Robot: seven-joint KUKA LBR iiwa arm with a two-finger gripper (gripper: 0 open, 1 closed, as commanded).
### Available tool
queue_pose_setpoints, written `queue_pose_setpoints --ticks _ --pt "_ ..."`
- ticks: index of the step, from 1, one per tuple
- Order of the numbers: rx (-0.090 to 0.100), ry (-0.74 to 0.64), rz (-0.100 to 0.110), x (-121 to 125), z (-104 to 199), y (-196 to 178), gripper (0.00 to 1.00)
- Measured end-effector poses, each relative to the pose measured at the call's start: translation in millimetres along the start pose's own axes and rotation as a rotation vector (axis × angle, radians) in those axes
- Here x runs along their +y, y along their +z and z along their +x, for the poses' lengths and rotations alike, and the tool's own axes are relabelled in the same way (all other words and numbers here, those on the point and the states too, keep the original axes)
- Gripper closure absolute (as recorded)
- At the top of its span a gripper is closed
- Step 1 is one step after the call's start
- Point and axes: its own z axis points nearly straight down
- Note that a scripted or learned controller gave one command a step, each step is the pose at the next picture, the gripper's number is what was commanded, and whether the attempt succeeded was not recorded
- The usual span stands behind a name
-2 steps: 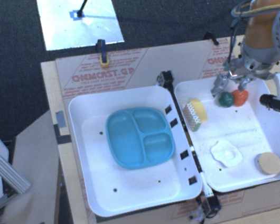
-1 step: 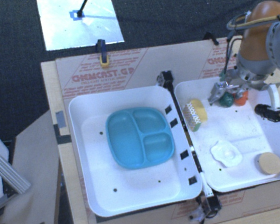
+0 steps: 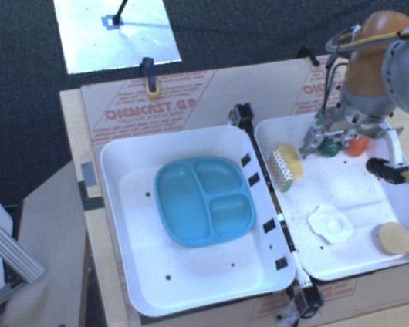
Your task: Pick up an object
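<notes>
Nearest the camera, a round tan disc [image 3: 394, 238] lies in the right bin's [image 3: 363, 264] front corner, with a white fried-egg toy [image 3: 330, 223] just beside it to the left. Farther back, a corn cob [image 3: 285, 166] rests near the divider. The gripper [image 3: 329, 138] hangs low at the bin's far side, touching a green object [image 3: 330, 148] and an orange one [image 3: 356, 146]; whether it is clenched, I cannot tell. A blue divided plate [image 3: 203, 200] sits in the left bin [image 3: 138, 233].
</notes>
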Motion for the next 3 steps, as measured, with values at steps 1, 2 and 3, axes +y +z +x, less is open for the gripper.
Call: queue_pose_setpoints --ticks 1,2,3 --pt "-0.002 -0.001 -0.005 1.4 -1.0 -12.7 1.0" --pt "-0.002 0.001 -0.005 -2.4 1.9 -75.7 1.0" --pt "-0.003 0.0 -0.007 -0.3 1.8 -130.9 1.0"
